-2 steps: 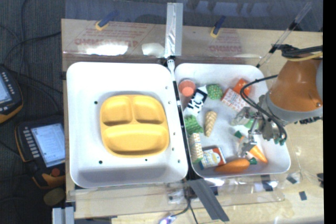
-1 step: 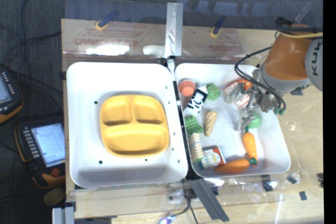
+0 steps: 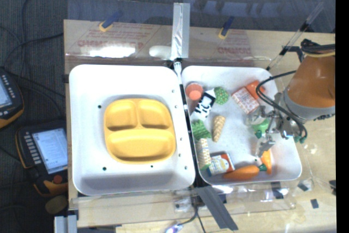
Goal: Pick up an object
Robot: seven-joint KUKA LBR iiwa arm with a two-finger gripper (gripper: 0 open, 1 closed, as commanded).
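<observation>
Fixed overhead camera, slanted down, both white bins [image 3: 82, 117] framed

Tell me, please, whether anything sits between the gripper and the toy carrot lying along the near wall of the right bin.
Nothing visible blocks it. The gripper hangs over the right bin, and the toy carrot lies just below it in this view. A small orange piece lies beside that path, not across it.
</observation>
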